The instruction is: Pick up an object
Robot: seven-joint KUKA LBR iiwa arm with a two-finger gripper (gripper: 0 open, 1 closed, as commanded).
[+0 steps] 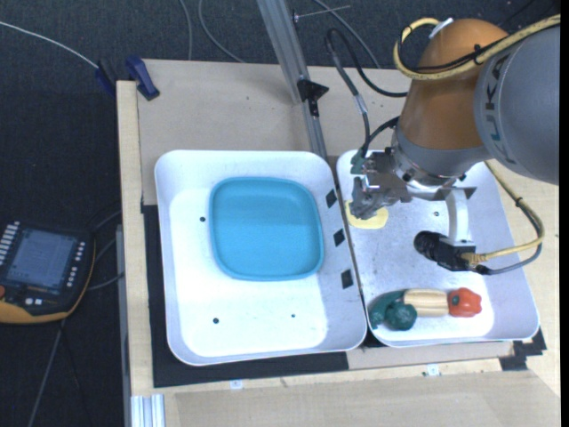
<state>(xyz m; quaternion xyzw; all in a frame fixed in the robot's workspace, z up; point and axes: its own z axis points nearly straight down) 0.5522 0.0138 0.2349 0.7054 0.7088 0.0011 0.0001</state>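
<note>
My gripper [366, 205] hangs over the upper left part of the right bin [507, 265], right above a small pale yellow object [372, 220] that peeks out below it. Whether that object is between the fingers cannot be made out. Along the near edge of the same bin lie a dark green object [394, 313], a tan stick-shaped piece [427, 302] and a red tomato-like toy [463, 302]. The arm's orange band [449, 60] and grey body cover the bin's far right corner.
The left bin [187, 327] holds a shallow blue tray [265, 228]. A metal pole [286, 38] slants up from between the bins. A black fitting with a cable [444, 249] hangs over the right bin. A handheld pendant [40, 269] lies off the bench at left.
</note>
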